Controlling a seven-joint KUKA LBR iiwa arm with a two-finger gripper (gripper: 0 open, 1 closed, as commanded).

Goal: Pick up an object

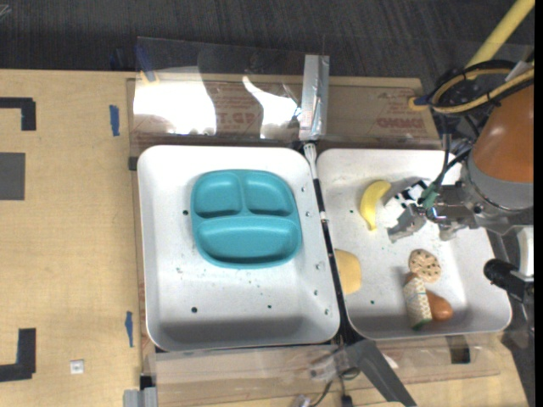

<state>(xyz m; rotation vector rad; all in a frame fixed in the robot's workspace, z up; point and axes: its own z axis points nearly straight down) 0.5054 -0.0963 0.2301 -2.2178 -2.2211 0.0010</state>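
My gripper hangs low over the right bin, just right of a yellow banana-shaped object near the bin's back left. A pale yellow round piece lies against the bin's left wall. In front of the gripper lie a speckled cookie-like disc, a pale patterned cylinder and an orange-brown object touching it. The arm's orange band shows at the right edge.
The left bin holds a teal divided plate. A clear plastic sheet and a strip of grey tape lie behind the bins. Cables hang by the arm at the upper right.
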